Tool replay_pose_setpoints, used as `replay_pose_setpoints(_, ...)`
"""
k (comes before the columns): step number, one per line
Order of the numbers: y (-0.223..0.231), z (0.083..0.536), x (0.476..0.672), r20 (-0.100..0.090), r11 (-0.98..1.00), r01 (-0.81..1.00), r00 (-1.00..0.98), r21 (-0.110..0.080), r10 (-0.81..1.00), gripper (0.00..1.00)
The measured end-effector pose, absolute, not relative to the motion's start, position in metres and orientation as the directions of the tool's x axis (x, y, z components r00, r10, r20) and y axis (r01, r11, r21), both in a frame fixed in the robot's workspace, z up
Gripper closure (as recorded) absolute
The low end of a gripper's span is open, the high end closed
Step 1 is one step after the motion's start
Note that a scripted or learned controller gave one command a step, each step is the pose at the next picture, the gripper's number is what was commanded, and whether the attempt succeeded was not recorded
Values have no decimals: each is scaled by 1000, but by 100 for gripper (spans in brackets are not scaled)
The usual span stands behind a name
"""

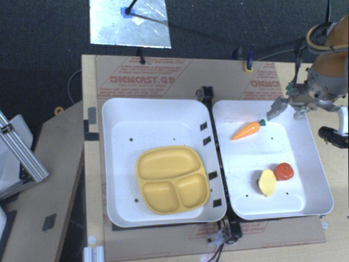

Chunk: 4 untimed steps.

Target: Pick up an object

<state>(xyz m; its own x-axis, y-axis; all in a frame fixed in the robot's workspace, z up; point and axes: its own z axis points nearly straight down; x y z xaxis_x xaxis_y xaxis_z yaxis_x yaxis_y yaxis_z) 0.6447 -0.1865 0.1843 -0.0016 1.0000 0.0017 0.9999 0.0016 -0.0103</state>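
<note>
Toy carrot (246, 130) lies in right bin (311, 162), near back edge, green end pointing right and up. Pincer (287, 107) hovers over same bin's back edge, just right of carrot's green end, holding nothing; fingers wide or narrow, cannot tell. Red tomato (284, 171) and yellow lemon (267, 183) touch, near front, well apart from carrot. Left bin (117, 146) holds yellow tray (172, 178) with three parts.

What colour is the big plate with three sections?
The divided plate is yellow, seen in the camera view, in the left bin.
</note>
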Motion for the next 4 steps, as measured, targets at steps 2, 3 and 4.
replay_pose_setpoints(2, -180, 131, 648, 0, 7, 1000, -7, -2, 1000, 0)
replay_pose_setpoints(3, -182, 113, 653, -7, 7, 1000, -7, 19, 1000, 0)
replay_pose_setpoints(4, -181, 122, 654, -6, 9, 1000, -9, 20, 1000, 100)
